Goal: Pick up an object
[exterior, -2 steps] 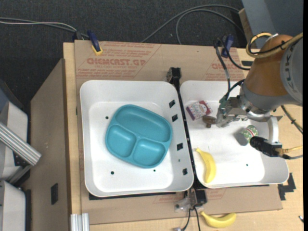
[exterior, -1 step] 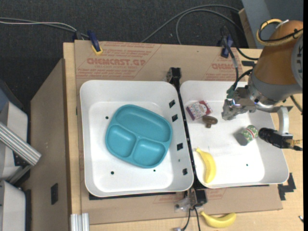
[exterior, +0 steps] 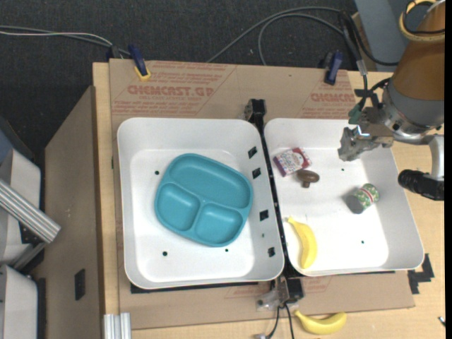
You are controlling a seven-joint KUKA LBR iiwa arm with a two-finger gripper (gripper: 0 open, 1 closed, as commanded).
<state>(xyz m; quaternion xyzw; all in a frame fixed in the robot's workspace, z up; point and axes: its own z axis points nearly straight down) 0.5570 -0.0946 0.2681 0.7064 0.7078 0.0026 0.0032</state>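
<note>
Two bananas point(exterior: 304, 242), one teal tray point(exterior: 203, 199)

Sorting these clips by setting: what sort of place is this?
Probably a robotics lab bench: two white bins clamped on cardboard, cables behind, and a robot arm whose end effector hangs over toy-like items such as a banana.

Glossy white plastic bins point(exterior: 141, 260), a matt teal plastic tray point(exterior: 203, 199), brown cardboard base point(exterior: 212, 83).

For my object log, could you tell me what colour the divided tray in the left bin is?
The divided tray is teal blue, seen clearly in the camera view.
</note>
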